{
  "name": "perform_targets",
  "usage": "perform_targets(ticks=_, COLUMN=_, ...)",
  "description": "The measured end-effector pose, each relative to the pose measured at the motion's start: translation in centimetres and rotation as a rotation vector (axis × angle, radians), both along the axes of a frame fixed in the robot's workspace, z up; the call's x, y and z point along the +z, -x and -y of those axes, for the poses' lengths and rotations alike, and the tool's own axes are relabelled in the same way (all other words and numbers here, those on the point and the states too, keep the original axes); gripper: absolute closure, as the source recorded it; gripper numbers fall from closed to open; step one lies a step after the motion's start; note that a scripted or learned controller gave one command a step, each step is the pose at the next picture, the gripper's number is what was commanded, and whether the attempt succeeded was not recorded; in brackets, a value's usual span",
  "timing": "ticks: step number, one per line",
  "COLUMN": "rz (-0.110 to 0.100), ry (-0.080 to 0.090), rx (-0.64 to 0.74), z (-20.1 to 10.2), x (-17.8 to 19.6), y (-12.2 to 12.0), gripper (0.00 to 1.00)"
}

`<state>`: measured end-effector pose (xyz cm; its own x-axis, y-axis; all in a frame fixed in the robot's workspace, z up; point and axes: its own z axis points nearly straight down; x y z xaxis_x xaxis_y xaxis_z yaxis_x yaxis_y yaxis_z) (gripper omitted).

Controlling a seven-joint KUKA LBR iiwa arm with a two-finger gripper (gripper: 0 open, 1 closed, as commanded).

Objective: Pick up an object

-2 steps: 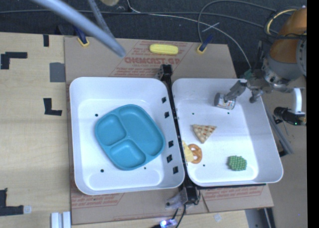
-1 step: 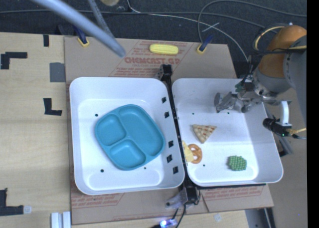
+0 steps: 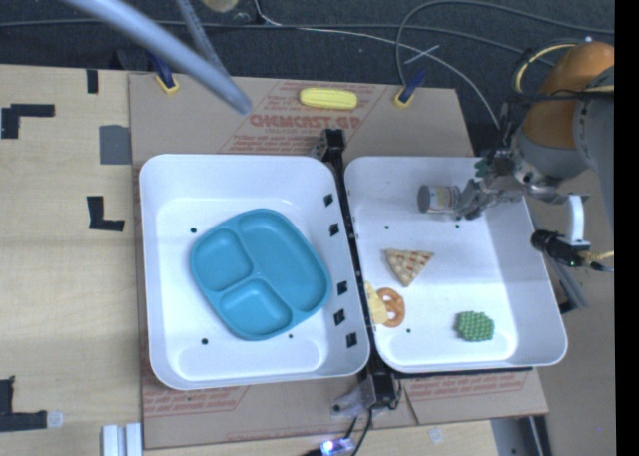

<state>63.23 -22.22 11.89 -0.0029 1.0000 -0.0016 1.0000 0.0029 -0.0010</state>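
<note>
Gripper (image 3: 446,199) seen low over right bin (image 3: 519,274), upper part; finger state cannot be told (blurred). Waffle wedge (image 3: 408,264), pretzel (image 3: 386,306), green ball (image 3: 475,325) lying apart below.

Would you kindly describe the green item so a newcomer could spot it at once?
Look in the right-hand white bin, toward its near right corner. There lies the small round green ball, bumpy all over. The waffle wedge and pretzel nearby are tan and flat.
</note>
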Motion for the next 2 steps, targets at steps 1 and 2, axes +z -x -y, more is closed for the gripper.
perform_targets(ticks=1, rz=0.004, ry=-0.001, rx=-0.002, z=-0.2, x=6.1, y=0.5, gripper=1.0)
perform_targets(ticks=2, rz=0.007, ry=0.0, rx=-0.001, z=-0.8, x=12.4, y=0.4, gripper=1.0)
